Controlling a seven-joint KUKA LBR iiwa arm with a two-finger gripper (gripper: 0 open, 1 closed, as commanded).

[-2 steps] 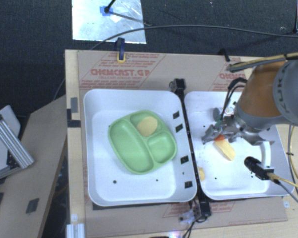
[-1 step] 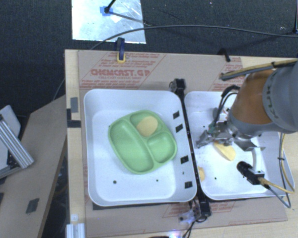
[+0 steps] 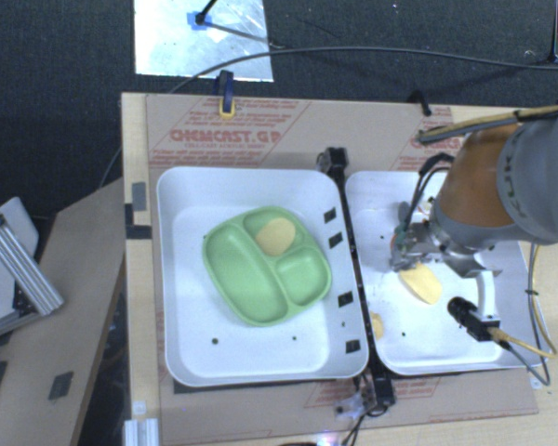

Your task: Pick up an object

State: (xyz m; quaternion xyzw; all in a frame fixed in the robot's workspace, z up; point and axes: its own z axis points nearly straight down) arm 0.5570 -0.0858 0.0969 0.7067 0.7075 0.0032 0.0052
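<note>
A green divided plate [image 3: 260, 272] lies in the left bin [image 3: 191, 342], with a pale yellow round object [image 3: 277, 236] in its upper compartment. In the right bin [image 3: 428, 356] a yellow oblong piece [image 3: 423, 284] lies just below the arm's wrist. A smaller yellow bit [image 3: 377, 324] rests near that bin's left wall. My gripper [image 3: 411, 254] hangs low over the right bin, right above the yellow oblong piece's upper end. The wrist hides the fingertips.
The grey arm with its orange band [image 3: 479, 189] covers the right bin's upper right part. A black bracket and cable [image 3: 474, 321] lie across the bin's lower right. Black clips [image 3: 339, 249] run along the divider between the bins.
</note>
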